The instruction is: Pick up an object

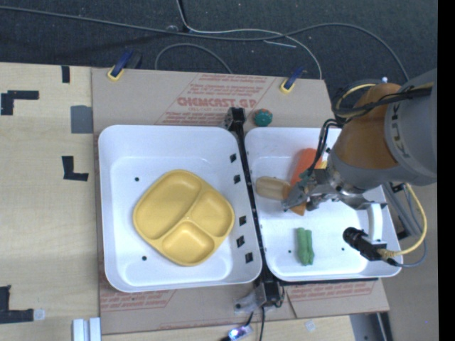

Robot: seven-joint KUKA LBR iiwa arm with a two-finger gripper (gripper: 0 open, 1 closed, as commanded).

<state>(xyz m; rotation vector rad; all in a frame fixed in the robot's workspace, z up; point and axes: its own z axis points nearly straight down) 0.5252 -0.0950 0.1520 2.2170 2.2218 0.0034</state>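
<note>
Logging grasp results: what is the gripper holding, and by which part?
Cannot be told: the gripper sits low over the orange object and the tan object.

Red printed lettering is seen on the brown cardboard sheet [213, 94] that lies under the two bins. The biggest line, above the left bin, seems to begin with "CHEM", but the rest of it cannot be read with certainty. Smaller red lines are printed above and below it, and more red print is found along the near edge of the cardboard; all of these are too small and blurred to be read.
</note>
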